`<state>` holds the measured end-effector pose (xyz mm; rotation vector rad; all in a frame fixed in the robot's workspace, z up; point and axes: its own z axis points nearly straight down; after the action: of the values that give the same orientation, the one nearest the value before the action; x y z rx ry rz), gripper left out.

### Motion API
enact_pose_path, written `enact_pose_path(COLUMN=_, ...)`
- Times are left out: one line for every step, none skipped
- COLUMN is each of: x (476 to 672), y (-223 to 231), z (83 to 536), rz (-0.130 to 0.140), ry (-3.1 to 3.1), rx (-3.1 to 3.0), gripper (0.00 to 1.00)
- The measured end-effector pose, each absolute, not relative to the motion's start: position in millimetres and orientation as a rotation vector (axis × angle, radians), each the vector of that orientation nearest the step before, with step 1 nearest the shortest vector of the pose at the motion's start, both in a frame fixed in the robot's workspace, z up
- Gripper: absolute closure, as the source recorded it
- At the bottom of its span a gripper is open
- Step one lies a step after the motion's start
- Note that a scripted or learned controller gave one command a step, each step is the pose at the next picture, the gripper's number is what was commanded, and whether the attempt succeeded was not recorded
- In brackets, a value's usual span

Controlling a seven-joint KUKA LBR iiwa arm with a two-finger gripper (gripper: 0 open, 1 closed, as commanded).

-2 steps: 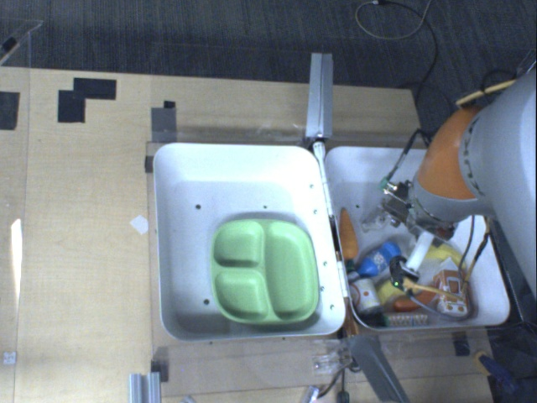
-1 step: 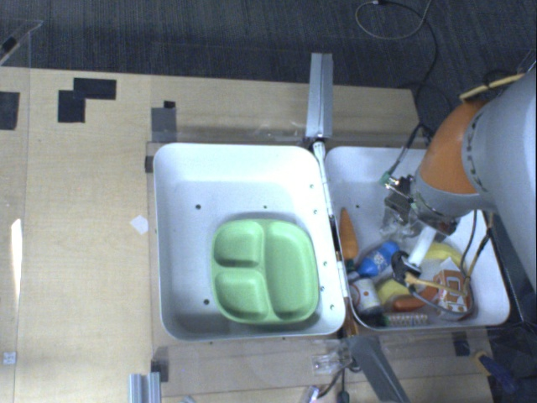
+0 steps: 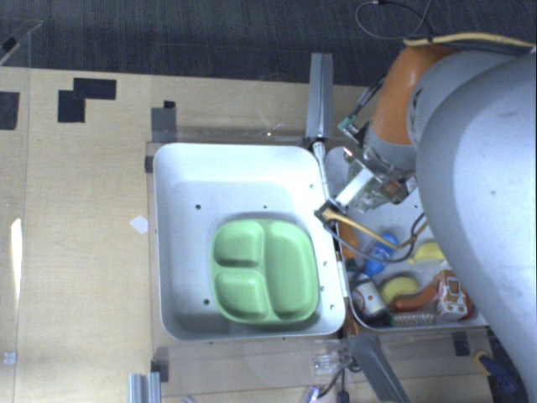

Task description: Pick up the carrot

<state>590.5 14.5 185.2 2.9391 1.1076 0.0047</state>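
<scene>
The carrot [image 3: 347, 242] is a small orange shape at the left side of the right bin [image 3: 336, 164], next to the wall between the two bins, and the robot's cable partly covers it. My gripper [image 3: 366, 193] hangs over the upper left part of that bin, just above and to the right of the carrot. The wrist and its bracket cover the gripper's lower end. I see nothing held in it.
The left bin [image 3: 180, 225] holds a green divided plate [image 3: 266, 269]. Around the carrot lie a blue item [image 3: 383, 246], a yellow item [image 3: 399, 287], another yellow piece [image 3: 429, 253], a reddish sausage shape [image 3: 417, 300], a small can [image 3: 367, 297] and a printed box [image 3: 454, 295]. The big grey arm covers the bin's right side.
</scene>
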Motion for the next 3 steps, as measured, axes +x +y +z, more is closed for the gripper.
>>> enact_pose_path(x=560.8, y=-3, z=323, rz=0.012, ry=0.319, rx=3.124, gripper=1.00)
enact_pose_path(x=486.9, y=59, z=275, rz=0.000, ry=0.438, rx=3.111, gripper=1.00)
enact_pose_path(x=487.6, y=48, z=295, rz=0.006, ry=0.318, rx=3.125, gripper=1.00)
